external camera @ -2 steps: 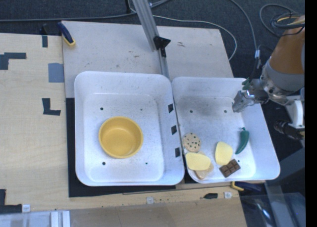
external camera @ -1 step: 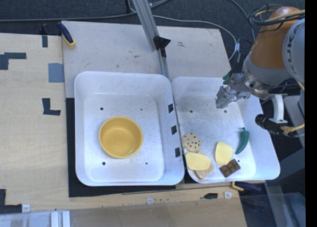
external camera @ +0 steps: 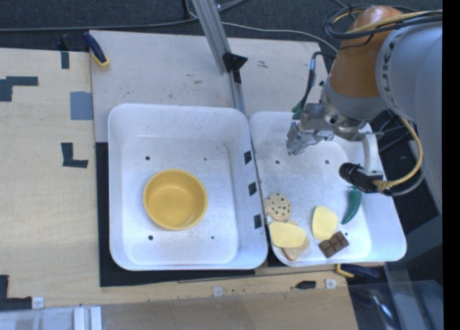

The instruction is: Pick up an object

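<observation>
Bins sit side by side on the bench, both shallow and white, and the grey arm [external camera: 402, 70] with its orange band leans in from the right over the right bin [external camera: 381, 253]. Its gripper [external camera: 298, 141] hangs above the upper left part of that bin, over bare floor and well apart from the toys lying at the near end. From where I stand it is too dark and small to make out, so I cannot tell how it is set, and I see nothing in it. Down at the near end of the right bin lies a small cluster: a round speckled cookie [external camera: 278, 207] near the dividing wall, just below it a pale yellow chip [external camera: 287, 234] resting partly over a tan piece [external camera: 293, 253], another yellow chip [external camera: 324, 221] a little to the right, and a dark brown chocolate square [external camera: 333, 244] just beside that one. A green pepper [external camera: 351, 206] lies near the right wall, close under a black fitting with a yellow cable. The left bin [external camera: 129, 124] holds a yellow bowl [external camera: 175, 198], upright, towards its near left side.
</observation>
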